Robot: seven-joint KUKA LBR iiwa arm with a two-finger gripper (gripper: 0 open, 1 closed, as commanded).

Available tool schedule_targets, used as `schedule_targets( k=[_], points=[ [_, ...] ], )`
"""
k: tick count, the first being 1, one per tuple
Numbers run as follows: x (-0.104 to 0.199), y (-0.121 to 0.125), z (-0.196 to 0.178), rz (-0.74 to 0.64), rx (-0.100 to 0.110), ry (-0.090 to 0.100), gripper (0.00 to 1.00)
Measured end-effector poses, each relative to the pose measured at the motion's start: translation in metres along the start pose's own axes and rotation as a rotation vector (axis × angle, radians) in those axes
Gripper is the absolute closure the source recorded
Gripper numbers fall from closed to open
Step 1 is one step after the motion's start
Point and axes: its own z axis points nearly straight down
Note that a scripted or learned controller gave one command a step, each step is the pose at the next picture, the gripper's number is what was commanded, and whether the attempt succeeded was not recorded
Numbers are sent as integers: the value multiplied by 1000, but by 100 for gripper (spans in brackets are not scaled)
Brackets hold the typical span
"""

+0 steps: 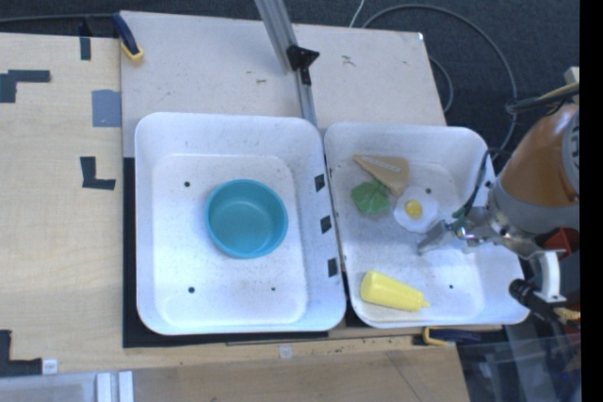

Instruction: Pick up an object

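End effector [429, 243] sits low in the right white bin [471, 146], tips just beside the white-and-yellow toy fried egg [415, 209]; whether it is clenched or released cannot be told (the tips are small and blurred). Nothing is seen between them.

Nearest candidate: the egg, flat, likely light, stiff plastic and slippery, so best pinched across its rim. The yellow plastic corn-like piece [391, 293] near the bin's front wall looks rounder and easier to take across its middle. A green leafy toy [370, 197] and tan wedge [383, 170] lie touching. The blue plastic bowl [247, 217] is in the left bin [151, 202].
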Motion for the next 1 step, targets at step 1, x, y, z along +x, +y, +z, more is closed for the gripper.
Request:
schedule_targets(
  k=[1],
  points=[
    [1,0,-11,-1,1,3,100]
  ],
)
